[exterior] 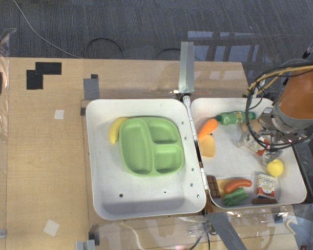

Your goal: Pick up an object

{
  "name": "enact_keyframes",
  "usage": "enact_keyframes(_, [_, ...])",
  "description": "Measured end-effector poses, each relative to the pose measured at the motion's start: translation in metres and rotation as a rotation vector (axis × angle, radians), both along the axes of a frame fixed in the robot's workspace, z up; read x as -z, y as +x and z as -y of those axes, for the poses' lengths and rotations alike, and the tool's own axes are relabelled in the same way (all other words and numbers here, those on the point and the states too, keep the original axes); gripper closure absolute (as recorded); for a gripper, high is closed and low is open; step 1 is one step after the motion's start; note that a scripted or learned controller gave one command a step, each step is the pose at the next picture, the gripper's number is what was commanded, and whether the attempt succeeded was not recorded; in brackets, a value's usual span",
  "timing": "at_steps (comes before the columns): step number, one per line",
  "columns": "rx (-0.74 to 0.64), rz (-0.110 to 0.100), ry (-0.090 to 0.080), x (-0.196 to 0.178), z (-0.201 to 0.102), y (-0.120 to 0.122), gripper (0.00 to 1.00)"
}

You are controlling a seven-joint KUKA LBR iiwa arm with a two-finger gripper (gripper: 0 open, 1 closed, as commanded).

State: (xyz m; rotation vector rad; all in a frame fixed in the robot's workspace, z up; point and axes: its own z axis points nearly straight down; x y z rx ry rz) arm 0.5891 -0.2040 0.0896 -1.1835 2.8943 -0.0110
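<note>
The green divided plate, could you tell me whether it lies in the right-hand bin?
No, the green divided plate lies in the left bin, with a yellow banana tucked at its left edge.

A light wooden bench (40,167) stands on dark grey carpet (117,21), with black tape patches (42,73)

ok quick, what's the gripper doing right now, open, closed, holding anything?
Gripper: low over the right bin, near the lemon; open or closed cannot be told, and nothing can be seen held in it.
</note>
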Motion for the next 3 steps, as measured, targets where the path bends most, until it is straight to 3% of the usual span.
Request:
enact_keyframes(1, [0.034, 0.001, 0.001, 0.000, 0.000, -0.006, 0.00])
enact_keyframes(2, [0.211, 0.004, 0.002, -0.001, 0.000, -0.054, 0.00])
enact_keyframes(3, [-0.240, 0.006, -0.003, -0.002, -0.089, -0.031, 0.00])
